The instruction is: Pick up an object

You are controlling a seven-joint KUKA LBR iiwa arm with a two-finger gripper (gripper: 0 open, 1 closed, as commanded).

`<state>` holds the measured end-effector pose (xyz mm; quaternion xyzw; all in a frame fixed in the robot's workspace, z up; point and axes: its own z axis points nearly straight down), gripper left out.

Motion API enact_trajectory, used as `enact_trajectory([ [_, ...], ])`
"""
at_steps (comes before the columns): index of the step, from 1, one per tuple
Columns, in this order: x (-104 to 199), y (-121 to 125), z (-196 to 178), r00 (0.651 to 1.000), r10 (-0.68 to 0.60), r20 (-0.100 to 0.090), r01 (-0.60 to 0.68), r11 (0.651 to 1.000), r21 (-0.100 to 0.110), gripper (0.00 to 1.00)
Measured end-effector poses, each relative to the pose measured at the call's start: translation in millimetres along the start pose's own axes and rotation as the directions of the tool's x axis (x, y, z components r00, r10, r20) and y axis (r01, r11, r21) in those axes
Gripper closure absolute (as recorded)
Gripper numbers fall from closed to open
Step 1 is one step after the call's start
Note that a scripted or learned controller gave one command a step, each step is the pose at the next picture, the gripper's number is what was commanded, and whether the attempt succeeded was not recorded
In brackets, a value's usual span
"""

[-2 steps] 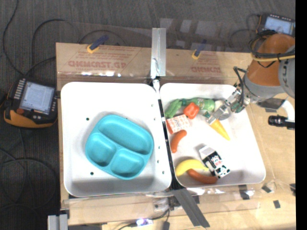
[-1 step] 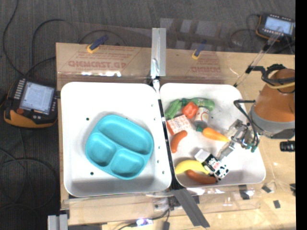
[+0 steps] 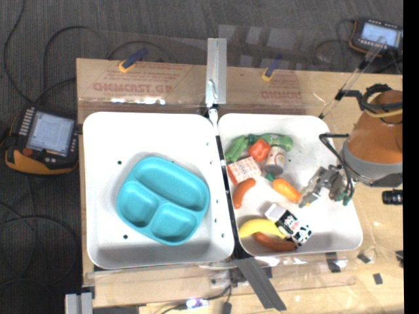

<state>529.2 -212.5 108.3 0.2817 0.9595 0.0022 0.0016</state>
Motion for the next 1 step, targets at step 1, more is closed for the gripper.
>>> enact_trajectory([
  [1,-24.9,101.2,-85.0,1.0,0.01,0.0,-0.01,1.0,0.001,1.0],
])
